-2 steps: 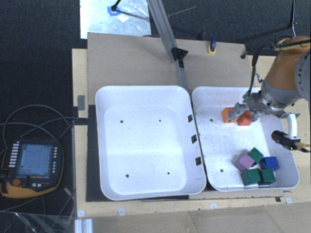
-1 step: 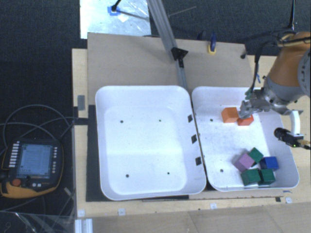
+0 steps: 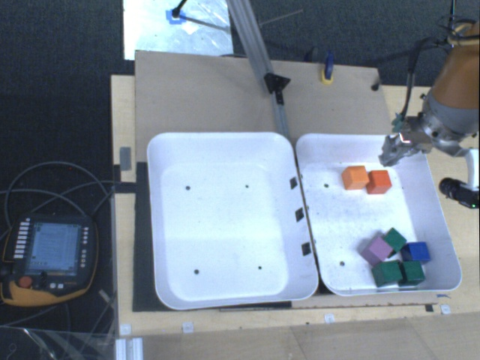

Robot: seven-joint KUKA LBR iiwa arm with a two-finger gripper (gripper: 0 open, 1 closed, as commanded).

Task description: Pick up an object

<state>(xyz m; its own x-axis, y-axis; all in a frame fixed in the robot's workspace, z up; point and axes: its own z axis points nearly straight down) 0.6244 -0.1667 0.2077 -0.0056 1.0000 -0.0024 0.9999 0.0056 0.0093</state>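
Orange blocks (image 3: 367, 179) mid-bin, claw (image 3: 391, 151) just beside, near far rim

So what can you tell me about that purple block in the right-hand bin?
The purple block is a small cube, matte, pale violet, possibly painted wood. It lies in the right bin, near its front right corner, turned at an angle to the walls. It sits at the left of a tight cluster, touching a green block behind it and another green block in front.
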